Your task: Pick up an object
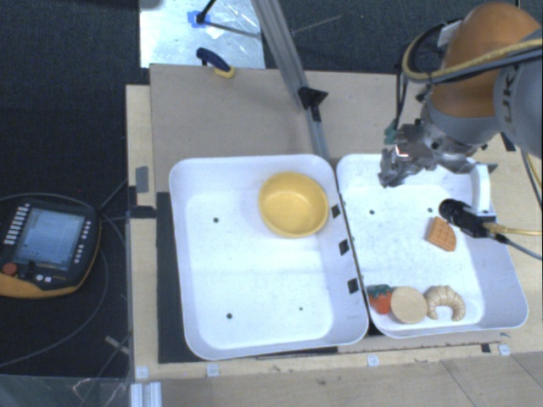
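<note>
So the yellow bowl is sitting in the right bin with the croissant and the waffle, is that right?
Not quite. The camera view shows the yellow bowl in the left bin, near its far right corner. The croissant and the waffle are indeed in the right bin.

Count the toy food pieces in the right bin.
4, possibly more hidden beneath the arm. A waffle lies mid-right; a red-and-green piece, round biscuit and croissant line the near edge of the right bin.
</note>
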Controlling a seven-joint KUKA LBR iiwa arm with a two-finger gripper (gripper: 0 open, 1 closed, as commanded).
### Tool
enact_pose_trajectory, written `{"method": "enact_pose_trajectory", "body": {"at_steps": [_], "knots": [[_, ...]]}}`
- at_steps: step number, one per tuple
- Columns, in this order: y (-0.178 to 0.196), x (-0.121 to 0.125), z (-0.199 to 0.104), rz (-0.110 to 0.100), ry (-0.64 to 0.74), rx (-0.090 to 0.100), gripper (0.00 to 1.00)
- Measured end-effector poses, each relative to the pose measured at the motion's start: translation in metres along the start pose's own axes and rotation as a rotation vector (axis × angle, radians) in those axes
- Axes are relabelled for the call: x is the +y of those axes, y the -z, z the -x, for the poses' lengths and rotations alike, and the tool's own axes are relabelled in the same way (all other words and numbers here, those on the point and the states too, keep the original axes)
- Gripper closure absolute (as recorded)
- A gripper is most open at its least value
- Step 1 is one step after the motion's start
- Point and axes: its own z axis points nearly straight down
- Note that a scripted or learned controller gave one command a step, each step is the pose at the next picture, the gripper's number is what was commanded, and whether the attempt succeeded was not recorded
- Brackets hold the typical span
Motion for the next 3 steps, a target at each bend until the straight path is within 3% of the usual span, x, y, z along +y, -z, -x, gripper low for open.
{"method": "enact_pose_trajectory", "body": {"at_steps": [2, 3], "knots": [[-0.025, -0.025, -0.092, -0.001, -0.001, 0.000, 1.00], [-0.014, -0.039, -0.140, 0.000, 0.000, 0.000, 1.00]]}}
